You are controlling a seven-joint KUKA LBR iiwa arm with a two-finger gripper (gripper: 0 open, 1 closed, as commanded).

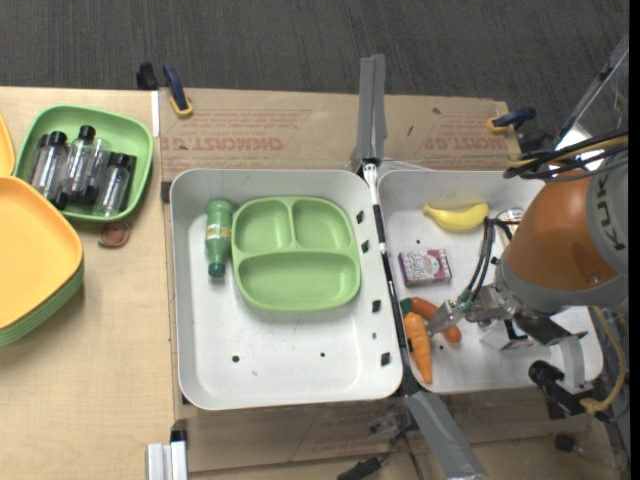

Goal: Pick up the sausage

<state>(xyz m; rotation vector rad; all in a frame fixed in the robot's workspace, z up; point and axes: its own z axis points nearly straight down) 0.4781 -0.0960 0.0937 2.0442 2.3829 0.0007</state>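
In the lower right of the frame the arm [565, 238] bends over the right bin [470, 383], its gripper [452, 318] low near the bin's left side. The jaws seem to sit on either side of the sausage [432, 314], a short reddish piece lying at a slant, but the view is too coarse to tell whether they are apart or clamped on it. Just left of the sausage a carrot [417, 346] lies against the bin's left wall, pointing toward the bottom of the frame. Above them sits a pink box [424, 266], and higher still a banana [456, 215]. The left bin [200, 368], mid-frame, holds a green tray [296, 252] with a green bottle [217, 236] upright along its left edge.
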